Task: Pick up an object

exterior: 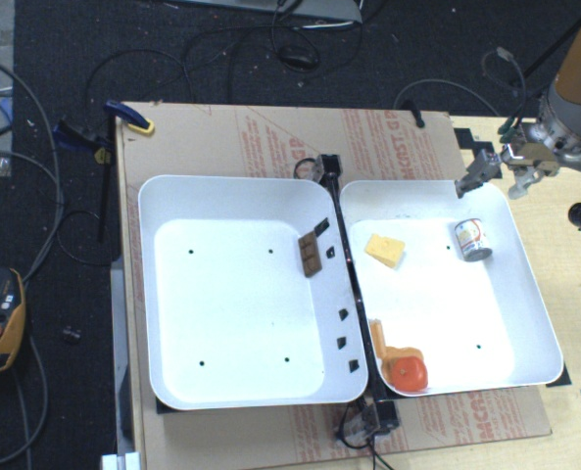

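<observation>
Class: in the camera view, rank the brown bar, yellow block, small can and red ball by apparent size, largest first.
1. Yellow block and small can: look alike, unranked.
2. Red ball: close behind, barely smaller.
3. Brown bar: long but thin, least area.

gripper open above right bin's far rim | small silver can, yellow foam wedge, red tomato in right white bin | brown bar in left white bin

Bright, even overhead light makes the white bins glare slightly, shadows stay faint, and detail looks soft and grainy.
</observation>
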Controlling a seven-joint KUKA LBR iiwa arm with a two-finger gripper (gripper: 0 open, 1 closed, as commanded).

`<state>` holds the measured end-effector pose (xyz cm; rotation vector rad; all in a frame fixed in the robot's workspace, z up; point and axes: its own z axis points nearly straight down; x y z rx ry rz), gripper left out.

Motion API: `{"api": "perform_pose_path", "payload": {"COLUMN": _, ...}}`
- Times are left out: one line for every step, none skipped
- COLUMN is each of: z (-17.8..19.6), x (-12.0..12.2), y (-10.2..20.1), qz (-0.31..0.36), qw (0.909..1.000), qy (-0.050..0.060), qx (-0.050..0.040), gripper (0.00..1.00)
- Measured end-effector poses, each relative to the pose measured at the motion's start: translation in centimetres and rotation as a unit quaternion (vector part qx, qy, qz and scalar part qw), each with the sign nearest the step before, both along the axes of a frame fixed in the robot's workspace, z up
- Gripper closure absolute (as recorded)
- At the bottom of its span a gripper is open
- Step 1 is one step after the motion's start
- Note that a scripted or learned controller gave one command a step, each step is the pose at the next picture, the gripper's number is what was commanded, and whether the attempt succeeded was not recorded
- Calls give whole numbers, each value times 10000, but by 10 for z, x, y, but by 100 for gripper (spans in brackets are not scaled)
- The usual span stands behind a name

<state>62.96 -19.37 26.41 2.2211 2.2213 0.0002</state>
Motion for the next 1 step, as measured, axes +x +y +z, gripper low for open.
{"api": "perform_pose_path", "payload": {"z": -39, "x": -34, "y": 1, "qz": -3, "qw": 10000, "qy": 18, "qx": 5, "gripper": 0}}
